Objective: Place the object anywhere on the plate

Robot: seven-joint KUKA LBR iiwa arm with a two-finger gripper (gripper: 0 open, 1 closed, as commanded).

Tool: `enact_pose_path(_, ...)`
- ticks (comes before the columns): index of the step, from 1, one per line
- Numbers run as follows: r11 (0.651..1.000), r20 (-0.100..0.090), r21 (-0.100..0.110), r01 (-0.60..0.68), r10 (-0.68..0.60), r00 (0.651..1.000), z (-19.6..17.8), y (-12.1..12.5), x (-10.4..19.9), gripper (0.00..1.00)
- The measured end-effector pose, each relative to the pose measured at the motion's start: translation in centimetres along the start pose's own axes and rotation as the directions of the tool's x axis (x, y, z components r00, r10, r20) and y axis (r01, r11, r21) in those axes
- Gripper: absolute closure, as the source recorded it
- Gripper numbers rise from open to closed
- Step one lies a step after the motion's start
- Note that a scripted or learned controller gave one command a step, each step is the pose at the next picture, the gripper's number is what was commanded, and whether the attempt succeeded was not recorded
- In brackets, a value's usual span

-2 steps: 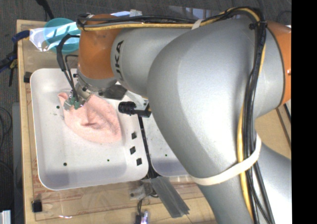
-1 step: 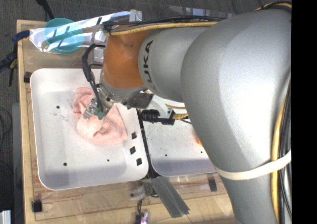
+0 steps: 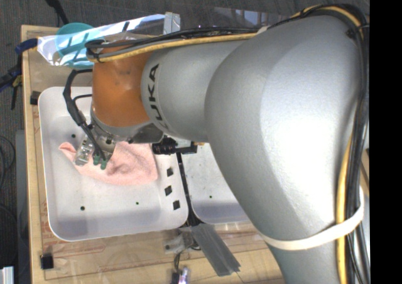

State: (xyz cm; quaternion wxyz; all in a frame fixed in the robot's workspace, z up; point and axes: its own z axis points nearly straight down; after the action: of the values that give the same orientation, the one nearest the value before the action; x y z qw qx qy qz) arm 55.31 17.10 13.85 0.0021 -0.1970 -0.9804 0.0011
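The end effector [image 3: 91, 154] was observed low over the left white bin [image 3: 56, 207], at the upper left edge of a pink cloth [image 3: 129, 164] that lay crumpled on the bin floor. The metal fingertips and a green-tipped part were seen directly against, or just above, the cloth's left corner; actual contact could not be confirmed. Whether the end effector was spread or pressed together could not be told from this slant, and no cloth was seen between its parts, so no hold was recorded.

The cloth was taken to be the object of the task. No plate was identified; much of the right bin [image 3: 217, 210] was hidden beneath the grey arm [image 3: 270, 107], and a plate may have lain there unseen.

The step in hand was judged to be the pick. For it to be done well, the approach would need to be made onto a raised fold rather than a flat margin, since a thin edge of limp fabric would be expected to slip free. The lift would best be taken straight up and high enough for trailing cloth to clear the wall between the bins before any sideways travel. A teal item [image 3: 74, 41] and a clear wrapper lay beyond the bin on the worktop and were judged no obstruction.
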Motion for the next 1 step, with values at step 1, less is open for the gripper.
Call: enact_pose_path(1,0.999,0.005,-0.004,0.037,-0.037,0.999,-9.50,4.06,0.52,1.00)
